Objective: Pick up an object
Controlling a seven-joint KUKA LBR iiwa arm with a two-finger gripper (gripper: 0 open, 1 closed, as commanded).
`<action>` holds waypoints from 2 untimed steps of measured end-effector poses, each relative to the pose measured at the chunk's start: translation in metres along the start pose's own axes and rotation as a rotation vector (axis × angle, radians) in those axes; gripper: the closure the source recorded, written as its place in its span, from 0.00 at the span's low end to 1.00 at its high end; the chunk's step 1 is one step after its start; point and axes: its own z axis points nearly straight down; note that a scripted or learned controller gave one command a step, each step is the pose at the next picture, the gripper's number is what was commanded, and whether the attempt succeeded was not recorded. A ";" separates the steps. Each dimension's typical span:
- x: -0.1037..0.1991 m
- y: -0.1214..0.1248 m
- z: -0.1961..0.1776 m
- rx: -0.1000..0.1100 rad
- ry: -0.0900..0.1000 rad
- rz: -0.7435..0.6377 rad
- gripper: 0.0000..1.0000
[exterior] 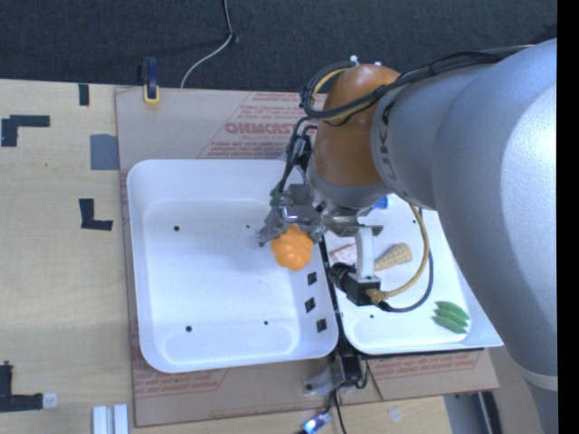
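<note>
An orange, rounded object (292, 248) hangs at the right side of the left bin (172, 269), close to the divider between the two bins. My gripper (288, 227) is right above it, and the object sits between the grey fingers (270, 232), so the gripper is shut on it. The arm's orange band and grey wrist cover much of the right bin (470, 324).
In the right bin lie a tan cone-shaped piece (394, 257), a green leafy piece (450, 315) near the front right, and a small blue thing (380, 203) by the wrist. A yellow cable loops over that bin. The bench is brown cardboard and wood.
</note>
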 end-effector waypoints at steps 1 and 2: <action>0.053 -0.007 -0.137 -0.014 0.003 -0.001 1.00; 0.050 -0.007 -0.138 0.000 -0.004 0.004 1.00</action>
